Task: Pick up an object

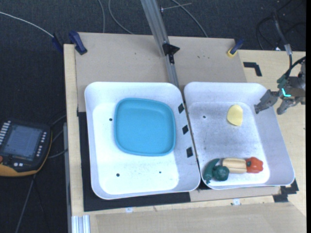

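Observation:
My gripper hangs at the right bin's far right edge, its two dark fingers spread open with nothing between them. A small yellow object lies in the upper part of the right bin, to the left of the gripper and apart from it. Along the bin's near edge lie a dark green object, a tan piece and a red-orange piece, side by side and touching.
The left bin holds a blue square plate. A metal pole slants up from between the bins. A handheld pendant lies off the bench at the left. Blue and yellow clamps sit at the bench's far corners.

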Action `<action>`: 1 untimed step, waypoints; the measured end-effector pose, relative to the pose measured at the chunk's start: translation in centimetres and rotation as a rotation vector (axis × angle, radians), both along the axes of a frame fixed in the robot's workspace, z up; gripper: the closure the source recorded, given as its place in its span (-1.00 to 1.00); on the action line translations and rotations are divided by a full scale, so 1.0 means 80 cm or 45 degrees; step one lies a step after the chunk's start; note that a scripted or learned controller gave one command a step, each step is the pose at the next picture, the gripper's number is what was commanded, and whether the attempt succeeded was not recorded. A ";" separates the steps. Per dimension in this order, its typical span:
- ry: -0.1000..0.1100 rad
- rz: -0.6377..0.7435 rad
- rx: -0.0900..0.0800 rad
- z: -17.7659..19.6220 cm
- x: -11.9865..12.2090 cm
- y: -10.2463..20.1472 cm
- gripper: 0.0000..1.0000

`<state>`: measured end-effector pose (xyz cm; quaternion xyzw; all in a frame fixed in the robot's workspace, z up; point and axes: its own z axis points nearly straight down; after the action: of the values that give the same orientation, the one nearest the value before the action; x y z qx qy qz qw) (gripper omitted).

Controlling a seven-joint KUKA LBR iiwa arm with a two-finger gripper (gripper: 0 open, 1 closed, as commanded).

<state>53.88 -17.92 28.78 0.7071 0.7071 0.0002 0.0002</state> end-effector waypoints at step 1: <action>0.000 0.000 0.000 0.000 0.000 0.000 -1.00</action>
<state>53.88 -17.92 28.77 0.7071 0.7071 0.0001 0.0002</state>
